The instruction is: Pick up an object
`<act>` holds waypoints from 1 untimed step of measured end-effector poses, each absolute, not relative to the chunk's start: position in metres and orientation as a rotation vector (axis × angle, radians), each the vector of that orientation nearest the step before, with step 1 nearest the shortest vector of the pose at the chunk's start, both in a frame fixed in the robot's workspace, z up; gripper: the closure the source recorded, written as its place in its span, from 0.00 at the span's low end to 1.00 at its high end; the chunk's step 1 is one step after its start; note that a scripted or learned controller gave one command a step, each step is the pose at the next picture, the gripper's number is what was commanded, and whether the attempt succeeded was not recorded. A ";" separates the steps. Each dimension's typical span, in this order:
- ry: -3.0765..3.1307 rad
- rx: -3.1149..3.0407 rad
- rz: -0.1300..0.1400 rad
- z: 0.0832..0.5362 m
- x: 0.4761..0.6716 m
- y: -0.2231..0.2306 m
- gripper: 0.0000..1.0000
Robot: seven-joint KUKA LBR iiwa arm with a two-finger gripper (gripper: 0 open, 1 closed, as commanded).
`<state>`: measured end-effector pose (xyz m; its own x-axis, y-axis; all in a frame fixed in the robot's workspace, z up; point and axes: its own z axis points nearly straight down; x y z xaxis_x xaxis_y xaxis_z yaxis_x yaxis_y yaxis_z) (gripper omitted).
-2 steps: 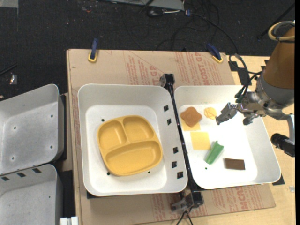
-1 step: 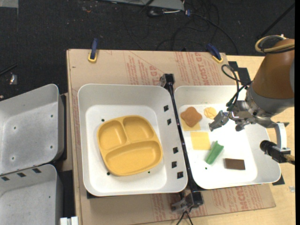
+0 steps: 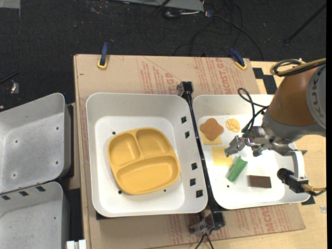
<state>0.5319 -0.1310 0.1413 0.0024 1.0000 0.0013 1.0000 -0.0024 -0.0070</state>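
Camera view: I look down on two white bins.
Right bin (image 3: 223, 201): it holds a green block (image 3: 237, 168), a brown block (image 3: 259, 181), a yellow square (image 3: 222, 156), a brown round piece (image 3: 211, 129) and a small yellow piece (image 3: 232, 124).
Left bin (image 3: 98, 139): a yellow tray (image 3: 143, 160) lies inside.
Gripper (image 3: 234, 148): it hangs just above the green block; I cannot tell how its pincer stands.
Green block: I think it is light and stiff; I would pinch its long sides.
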 end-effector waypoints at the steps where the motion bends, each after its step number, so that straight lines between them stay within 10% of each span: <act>1: -2.217 -2.221 0.003 0.089 0.531 -0.130 0.00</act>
